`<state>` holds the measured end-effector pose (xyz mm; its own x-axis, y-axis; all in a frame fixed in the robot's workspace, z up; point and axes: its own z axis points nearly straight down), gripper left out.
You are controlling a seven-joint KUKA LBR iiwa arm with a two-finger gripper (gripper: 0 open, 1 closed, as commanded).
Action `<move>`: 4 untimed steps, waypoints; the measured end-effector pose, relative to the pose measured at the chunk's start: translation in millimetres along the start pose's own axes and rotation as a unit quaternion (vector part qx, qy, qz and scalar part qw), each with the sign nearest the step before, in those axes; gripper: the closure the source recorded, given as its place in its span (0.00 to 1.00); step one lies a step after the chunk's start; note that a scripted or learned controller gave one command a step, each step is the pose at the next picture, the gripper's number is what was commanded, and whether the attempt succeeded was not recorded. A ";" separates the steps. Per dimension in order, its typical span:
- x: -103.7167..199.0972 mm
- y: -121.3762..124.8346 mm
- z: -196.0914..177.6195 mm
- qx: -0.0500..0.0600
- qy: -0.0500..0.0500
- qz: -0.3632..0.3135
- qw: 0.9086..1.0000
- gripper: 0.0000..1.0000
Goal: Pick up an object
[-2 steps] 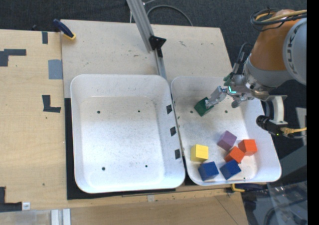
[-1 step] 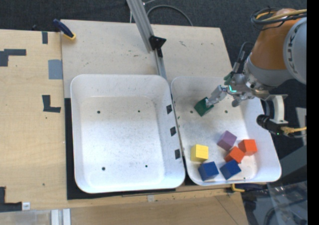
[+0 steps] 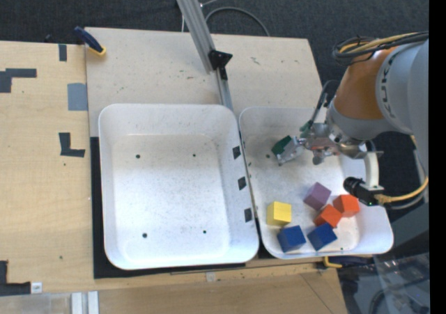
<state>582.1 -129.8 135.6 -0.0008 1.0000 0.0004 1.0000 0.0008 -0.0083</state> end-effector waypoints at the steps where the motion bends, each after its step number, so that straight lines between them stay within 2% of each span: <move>1: 0.7 -0.8 46.5 -0.002 -0.001 0.000 1.000 0.00; 2: 1.5 -0.2 34.4 -0.003 0.000 -0.001 1.000 1.00; 3: -7.2 5.7 -20.1 -0.006 -0.001 0.000 1.000 1.00; 4: 2.5 1.8 -72.3 -0.006 -0.001 -0.001 1.000 1.00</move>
